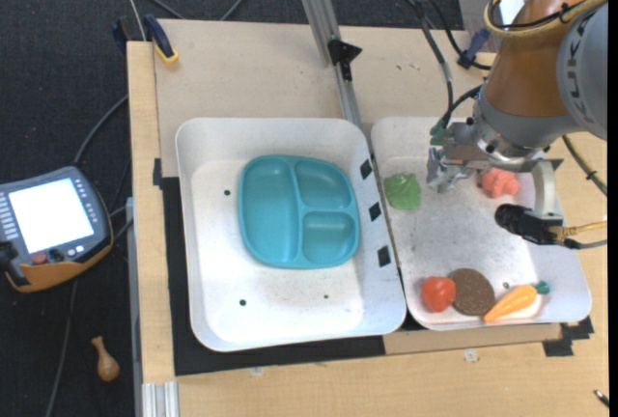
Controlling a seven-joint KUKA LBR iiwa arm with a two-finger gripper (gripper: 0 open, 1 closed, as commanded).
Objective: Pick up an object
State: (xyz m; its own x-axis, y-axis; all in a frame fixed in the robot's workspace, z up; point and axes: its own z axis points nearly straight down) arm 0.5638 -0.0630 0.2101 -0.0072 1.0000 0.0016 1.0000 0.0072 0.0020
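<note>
Overhead, the grey arm with its orange band (526, 43) reaches in from three o'clock and hangs over the upper part of the right bin (454, 232). Its gripper (446, 172) points down toward the bin floor, with nothing visibly between its fingers; how far apart they stand cannot be told from this slanted view. Just beside the gripper, at its nine o'clock, lies a green object (403, 191), close to the bin's left wall and apart from the fingers. At the gripper's three o'clock a pink object (500, 182) sits partly behind the wrist hardware. Along the bin's six o'clock edge three things lie in a row, touching or nearly so: a red tomato-like piece (437, 293), a brown round disc (472, 291) and an orange carrot (512, 302) with a green tip. A black cylindrical part (521, 221) with a cable juts out below the wrist at roughly four o'clock from the gripper. The left bin (212, 309) holds a teal divided tray (297, 210), lying flat near its middle. Well apart at nine o'clock, off the bench, rests a handheld pendant with a bright screen (50, 222).
</note>
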